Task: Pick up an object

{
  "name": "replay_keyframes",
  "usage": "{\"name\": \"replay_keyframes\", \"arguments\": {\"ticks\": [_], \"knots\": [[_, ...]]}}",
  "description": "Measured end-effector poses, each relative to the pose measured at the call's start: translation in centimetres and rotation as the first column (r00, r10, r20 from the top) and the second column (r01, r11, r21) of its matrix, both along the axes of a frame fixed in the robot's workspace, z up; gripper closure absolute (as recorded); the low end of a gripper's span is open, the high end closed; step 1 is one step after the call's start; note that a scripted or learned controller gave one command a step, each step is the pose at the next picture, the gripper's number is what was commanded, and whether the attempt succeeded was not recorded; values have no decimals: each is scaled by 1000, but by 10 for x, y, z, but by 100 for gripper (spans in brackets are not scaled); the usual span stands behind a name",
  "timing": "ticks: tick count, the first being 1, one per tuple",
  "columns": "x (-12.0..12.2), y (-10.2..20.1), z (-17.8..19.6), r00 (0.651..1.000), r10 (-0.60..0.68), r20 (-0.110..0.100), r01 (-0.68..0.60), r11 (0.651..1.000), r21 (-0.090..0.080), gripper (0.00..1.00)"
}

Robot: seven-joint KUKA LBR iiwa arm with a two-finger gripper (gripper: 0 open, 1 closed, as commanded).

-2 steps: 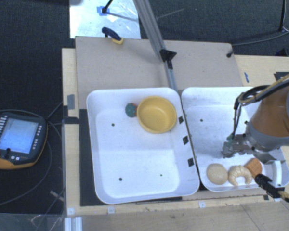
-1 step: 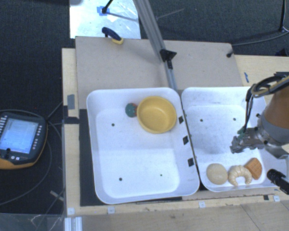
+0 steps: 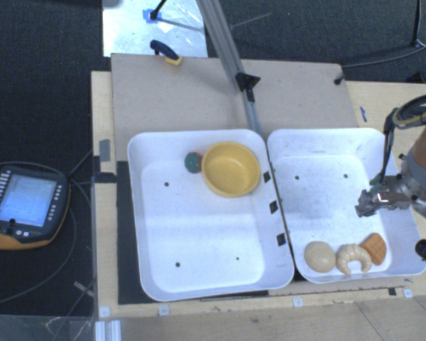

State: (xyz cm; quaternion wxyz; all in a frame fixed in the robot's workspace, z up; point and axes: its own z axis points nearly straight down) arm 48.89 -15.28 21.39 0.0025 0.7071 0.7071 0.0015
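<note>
croissant (image 3: 354, 258): pale, curved, near edge of right bin (image 3: 319, 155) | end effector (image 3: 367, 203): above it, grip state I cannot tell

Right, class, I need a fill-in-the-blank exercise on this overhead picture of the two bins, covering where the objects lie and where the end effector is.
1. The yellow bowl lies in the ____ bin in this view.
2. Touching the bowl's left side is a small ____ ball.
3. The croissant lies between the round bun and the ____ biscuit.
4. The end effector hovers over the ____ bin.

Missing words: left; green; orange; right
</note>
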Motion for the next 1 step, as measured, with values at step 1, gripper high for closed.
{"name": "replay_keyframes", "arguments": {"ticks": [1], "knots": [[1, 0, 53, 1000, 1, 0, -1, 1000, 0, 100]]}}
